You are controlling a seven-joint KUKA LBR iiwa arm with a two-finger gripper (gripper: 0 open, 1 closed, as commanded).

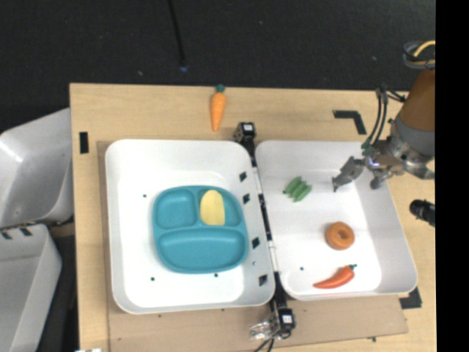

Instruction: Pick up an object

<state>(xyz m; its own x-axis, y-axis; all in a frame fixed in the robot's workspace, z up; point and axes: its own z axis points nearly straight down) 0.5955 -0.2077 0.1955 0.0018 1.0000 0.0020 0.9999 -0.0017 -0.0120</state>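
Bins sit side by side on the bench [146, 112]. Taking the blue tray [196, 249] as landmark: it lies in the middle of the left bin [124, 270], with a yellow lemon-like piece [212, 207] in its upper right compartment. The right bin [392, 266], beside the tray, holds green beans [297, 189], a doughnut [340, 235] and a red pepper [335, 278]. A carrot [218, 108] lies on the bench beyond the tray. The gripper [362, 174] hangs over the right bin's far side, fingers spread and pinching nothing.
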